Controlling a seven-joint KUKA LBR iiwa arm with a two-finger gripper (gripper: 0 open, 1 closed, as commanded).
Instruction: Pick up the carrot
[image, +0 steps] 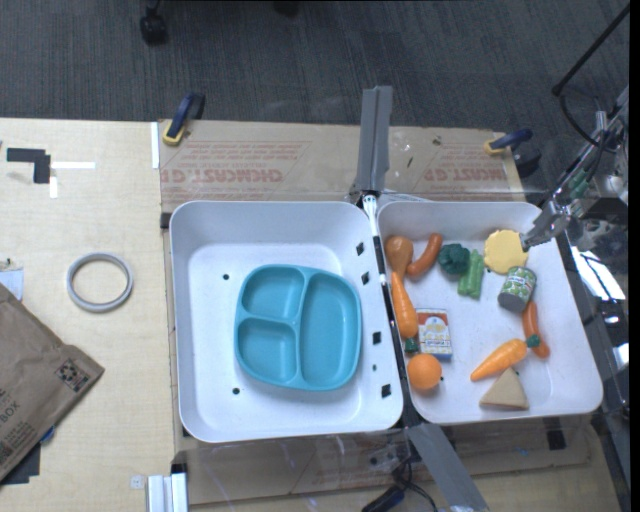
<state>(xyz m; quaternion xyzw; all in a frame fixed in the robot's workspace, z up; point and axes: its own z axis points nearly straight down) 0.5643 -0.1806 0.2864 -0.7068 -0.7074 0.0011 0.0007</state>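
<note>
Several carrot-like orange pieces lie in the right white bin. The clearest, an orange plastic carrot with a green stub, rests near the bin's front right corner, its long axis slanting from the narrow tip at lower left up to the green end at upper right. Just beside it, toward the front edge, sits a tan wedge. A long orange carrot-shaped piece lies along the bin's left wall, running front to back, with a round orange fruit near its front end. The left white bin holds a blue divided plastic plate. The gripper hangs over the right bin's back right corner; how its fingers stand is unclear.
</note>
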